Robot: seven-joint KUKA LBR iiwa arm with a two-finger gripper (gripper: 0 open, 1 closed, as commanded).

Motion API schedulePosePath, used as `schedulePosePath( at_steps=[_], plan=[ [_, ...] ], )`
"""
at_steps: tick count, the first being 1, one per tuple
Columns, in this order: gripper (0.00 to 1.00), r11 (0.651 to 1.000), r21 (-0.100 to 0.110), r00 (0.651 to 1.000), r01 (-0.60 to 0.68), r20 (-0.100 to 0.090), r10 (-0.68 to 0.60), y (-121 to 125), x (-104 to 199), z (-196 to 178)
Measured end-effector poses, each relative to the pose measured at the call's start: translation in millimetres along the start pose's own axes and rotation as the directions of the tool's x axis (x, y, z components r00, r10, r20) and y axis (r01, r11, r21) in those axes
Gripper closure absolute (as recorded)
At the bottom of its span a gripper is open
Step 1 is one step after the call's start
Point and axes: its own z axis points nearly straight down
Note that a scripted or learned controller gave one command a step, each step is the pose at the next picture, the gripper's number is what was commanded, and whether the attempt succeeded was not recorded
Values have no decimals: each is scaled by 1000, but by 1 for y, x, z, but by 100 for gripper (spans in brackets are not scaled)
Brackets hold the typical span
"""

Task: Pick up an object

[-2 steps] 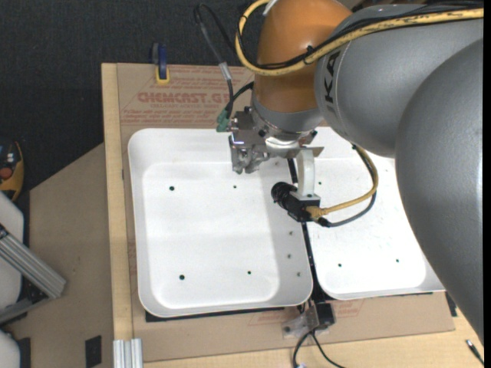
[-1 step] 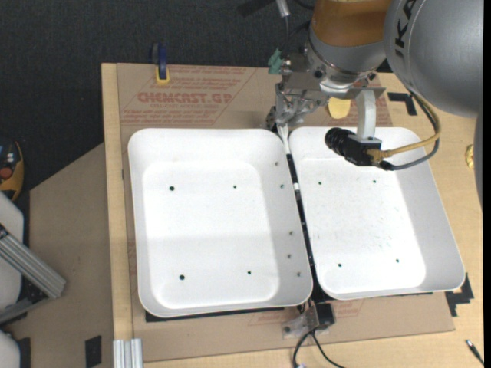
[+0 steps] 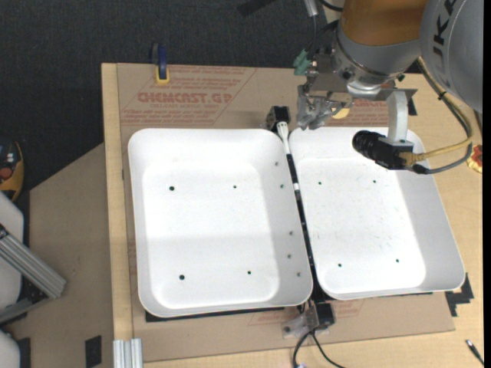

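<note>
My pincer [image 3: 318, 116] hangs over the far edge of the right bin [image 3: 430, 228], close to the seam with the left bin [image 3: 153, 228]. I cannot tell how it is set. Something small and pale shows right at its tip, too blurred to name; I cannot say whether it is gripped or only lying beneath. I see nothing else to pick in either bin. To do this well, I judge I should lift slowly and straight up, clear of the rim below me, and check whether anything comes along.
</note>
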Motion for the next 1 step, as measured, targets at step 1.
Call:
schedulePosePath(
  at_steps=[1],
  plan=[
    [100, 1000, 13, 1000, 14, -2, -14, -12, 120, 74]
  ],
)
